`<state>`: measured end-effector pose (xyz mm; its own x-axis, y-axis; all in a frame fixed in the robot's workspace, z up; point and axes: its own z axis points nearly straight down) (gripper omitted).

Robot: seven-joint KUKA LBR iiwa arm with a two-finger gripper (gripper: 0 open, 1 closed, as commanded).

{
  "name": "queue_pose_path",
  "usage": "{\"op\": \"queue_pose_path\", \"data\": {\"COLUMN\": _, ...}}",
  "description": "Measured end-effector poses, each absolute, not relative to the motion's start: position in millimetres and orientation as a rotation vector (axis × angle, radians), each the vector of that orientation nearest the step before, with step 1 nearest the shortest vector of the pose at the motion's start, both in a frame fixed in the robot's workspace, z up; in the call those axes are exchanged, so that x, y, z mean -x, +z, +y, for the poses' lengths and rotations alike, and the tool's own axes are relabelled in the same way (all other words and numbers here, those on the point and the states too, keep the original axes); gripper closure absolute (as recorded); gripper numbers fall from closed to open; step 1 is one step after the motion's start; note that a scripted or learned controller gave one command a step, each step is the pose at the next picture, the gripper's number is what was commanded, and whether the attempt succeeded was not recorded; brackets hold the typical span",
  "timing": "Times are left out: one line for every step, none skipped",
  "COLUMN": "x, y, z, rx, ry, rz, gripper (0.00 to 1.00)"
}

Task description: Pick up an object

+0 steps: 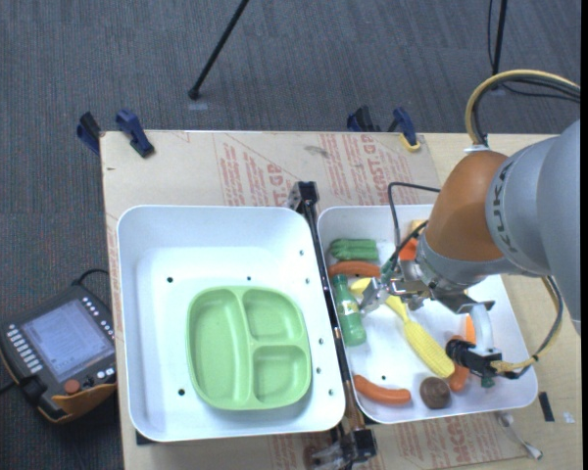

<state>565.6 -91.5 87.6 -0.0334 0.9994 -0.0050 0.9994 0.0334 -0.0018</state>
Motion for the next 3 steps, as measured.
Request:
{"op": "queue_pose_path", "data": {"x": -565.3, "y": 96, "z": -90, "rx": -2.192, "ry": -0.006, "rz": 2.258, "gripper": 1.0}}
{"op": "queue_pose_path", "data": {"x": -532.6, "y": 187, "z": -43, "rx": -1.976, "ry": -0.002, "rz": 2.447, "gripper": 1.0}}
{"op": "queue_pose_path", "data": {"x": -496.8, "y": 224, "z": -19, "rx": -2.141, "ry": -0.004, "rz": 2.305, "gripper": 1.0}}
